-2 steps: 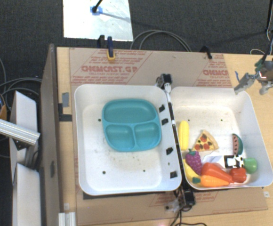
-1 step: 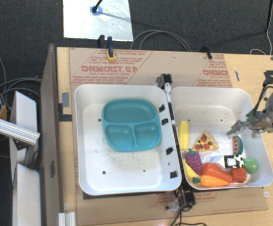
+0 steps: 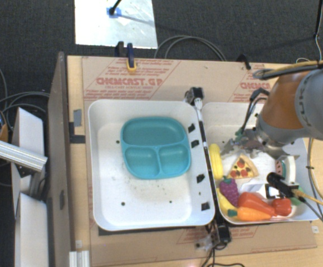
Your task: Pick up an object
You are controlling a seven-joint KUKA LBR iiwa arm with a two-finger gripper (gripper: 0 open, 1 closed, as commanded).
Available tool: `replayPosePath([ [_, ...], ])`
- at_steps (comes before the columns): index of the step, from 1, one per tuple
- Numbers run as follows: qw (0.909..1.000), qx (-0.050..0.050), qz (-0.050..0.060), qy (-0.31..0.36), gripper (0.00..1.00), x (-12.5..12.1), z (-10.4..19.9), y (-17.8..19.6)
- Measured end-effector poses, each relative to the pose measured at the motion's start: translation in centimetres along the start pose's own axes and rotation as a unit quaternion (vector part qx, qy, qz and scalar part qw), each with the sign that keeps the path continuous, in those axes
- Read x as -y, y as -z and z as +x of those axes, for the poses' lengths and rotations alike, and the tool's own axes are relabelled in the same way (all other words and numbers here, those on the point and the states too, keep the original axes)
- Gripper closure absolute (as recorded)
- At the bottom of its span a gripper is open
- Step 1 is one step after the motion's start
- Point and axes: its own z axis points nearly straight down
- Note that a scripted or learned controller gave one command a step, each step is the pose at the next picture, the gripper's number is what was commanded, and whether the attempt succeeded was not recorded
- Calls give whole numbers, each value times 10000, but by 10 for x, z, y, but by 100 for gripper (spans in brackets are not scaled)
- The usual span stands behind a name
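the gripper [image 3: 244,144] hangs low over the right bin [image 3: 228,113], in its middle part, with the grey arm and its orange band reaching in from the right of the view. whether the gripper is open or closed i cannot tell from this slant, and nothing can be seen gripped in it.

the likeliest thing to pick is the toy pizza slice [image 3: 243,168], which lies flat on the bin floor just beside the gripper, on the side toward the bottom of the view. its narrow tip points up toward the gripper and its wider crust end faces the bottom right, so its long axis runs about along that line. i judge that the coming move turns on this: a small shift toward the view's bottom edge, then a drop, with the jaws set across the slice and not along it.

the other toys crowd that end. a banana [image 3: 215,159] lies along the bin's left wall, its length running top to bottom of the view. purple grapes [image 3: 229,191] sit near the slice's lower left, and an orange carrot [image 3: 254,208] lies beyond them by the near wall. a flat slice may be hard to catch.

the left bin [image 3: 106,149] holds a teal divided plate [image 3: 155,148], well apart from the gripper.
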Motion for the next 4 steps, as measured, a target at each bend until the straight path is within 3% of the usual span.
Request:
replayPosePath([
  [1, 10000, 38, -38, -67, 0, -45, -53, -9],
  [2, 9999, 60, -75, -81, 0, -38, -107, 104],
  [3, 10000, -15, 64, -62, 0, 74, -38, 37],
  [4, 10000, 26, -23, -25, 0, 4, -11, -12],
])
